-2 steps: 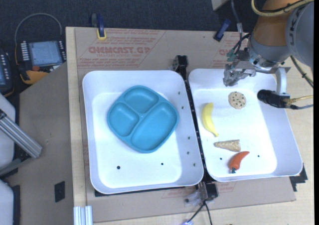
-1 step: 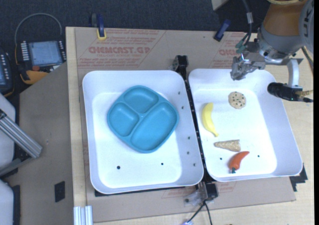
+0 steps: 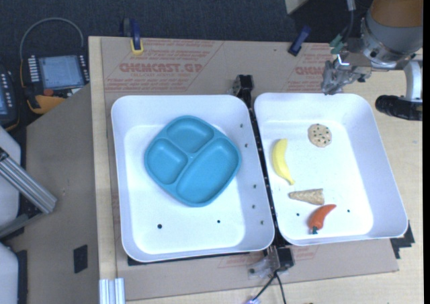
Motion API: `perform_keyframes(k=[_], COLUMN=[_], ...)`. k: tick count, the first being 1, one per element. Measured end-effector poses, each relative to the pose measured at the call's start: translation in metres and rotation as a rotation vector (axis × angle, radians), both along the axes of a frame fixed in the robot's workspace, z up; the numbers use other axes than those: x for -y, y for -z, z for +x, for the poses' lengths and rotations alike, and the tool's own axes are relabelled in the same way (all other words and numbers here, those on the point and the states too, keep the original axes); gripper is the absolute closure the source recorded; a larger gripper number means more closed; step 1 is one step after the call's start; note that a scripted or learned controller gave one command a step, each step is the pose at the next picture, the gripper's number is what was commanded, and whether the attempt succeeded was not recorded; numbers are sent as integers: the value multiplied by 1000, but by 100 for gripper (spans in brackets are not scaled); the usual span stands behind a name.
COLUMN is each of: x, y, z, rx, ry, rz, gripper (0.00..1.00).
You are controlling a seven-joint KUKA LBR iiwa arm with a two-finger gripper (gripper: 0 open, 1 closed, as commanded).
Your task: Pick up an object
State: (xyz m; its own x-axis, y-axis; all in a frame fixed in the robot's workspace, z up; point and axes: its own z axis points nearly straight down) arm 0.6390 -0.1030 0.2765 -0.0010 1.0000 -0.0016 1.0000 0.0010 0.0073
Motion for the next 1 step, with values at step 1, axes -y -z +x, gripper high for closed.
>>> perform_keyframes(k=[1], x=[-53], y=[14], z=[6], rx=[-10], ry=[-4], rz=[3], gripper=[100])
